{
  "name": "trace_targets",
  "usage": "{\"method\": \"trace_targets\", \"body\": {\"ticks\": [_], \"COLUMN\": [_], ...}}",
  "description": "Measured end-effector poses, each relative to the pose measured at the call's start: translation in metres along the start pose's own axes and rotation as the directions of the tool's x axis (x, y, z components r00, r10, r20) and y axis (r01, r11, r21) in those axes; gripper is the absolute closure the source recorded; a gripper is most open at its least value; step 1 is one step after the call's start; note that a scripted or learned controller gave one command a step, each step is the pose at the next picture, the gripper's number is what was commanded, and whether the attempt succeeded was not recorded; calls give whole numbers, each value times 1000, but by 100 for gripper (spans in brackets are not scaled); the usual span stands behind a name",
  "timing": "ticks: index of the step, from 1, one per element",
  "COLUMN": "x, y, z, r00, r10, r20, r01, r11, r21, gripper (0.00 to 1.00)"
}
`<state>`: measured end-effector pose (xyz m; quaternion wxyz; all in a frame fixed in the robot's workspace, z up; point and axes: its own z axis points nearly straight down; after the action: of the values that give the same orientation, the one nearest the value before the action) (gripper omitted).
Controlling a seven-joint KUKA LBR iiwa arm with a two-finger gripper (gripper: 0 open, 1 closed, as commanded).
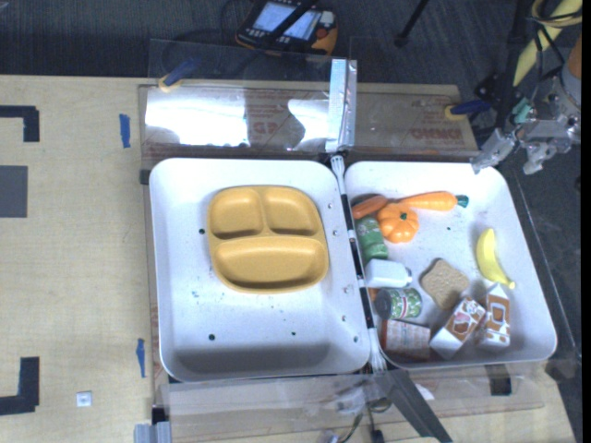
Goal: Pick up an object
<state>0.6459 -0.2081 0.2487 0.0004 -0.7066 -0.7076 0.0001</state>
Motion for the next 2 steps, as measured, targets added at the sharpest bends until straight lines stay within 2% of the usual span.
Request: {"method": "trace_targets", "body": {"ticks": [1, 2], "x": [-1, -1], "y": [-60, -100], "z": [151, 146], "r00": [1000, 999], "r10": [-17, 39], "r20": [-14, -12], "r01": [17, -39], "r11": [1000, 999], "r21": [-8, -2], "gripper": [0, 0]}}
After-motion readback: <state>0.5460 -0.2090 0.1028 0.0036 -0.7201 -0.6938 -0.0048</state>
